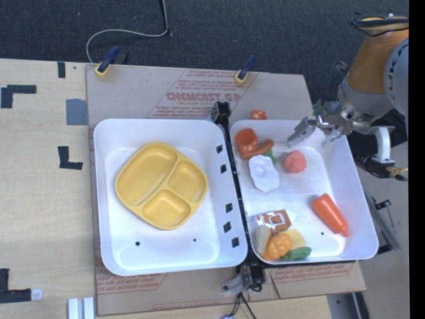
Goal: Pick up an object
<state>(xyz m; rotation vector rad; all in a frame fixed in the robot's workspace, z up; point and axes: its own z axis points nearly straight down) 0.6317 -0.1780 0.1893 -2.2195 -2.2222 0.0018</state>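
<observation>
Red lettering on the cardboard sheet (192, 98) reads roughly "CHEMCAST GP". The left bin (109, 244) holds a yellow divided plate (161, 185). The gripper (307, 130), empty with fingers spread, hangs at the right bin's (362, 238) upper edge. Just lower left lies a red ball (295, 161), near a white lump (263, 173); the carrot (330, 213) lies lower right.

Bright, even overhead light — the white bins (106, 178) glare slightly, nearly washed out. Shadows are soft and short. Detail is somewhat soft and grainy throughout.
</observation>
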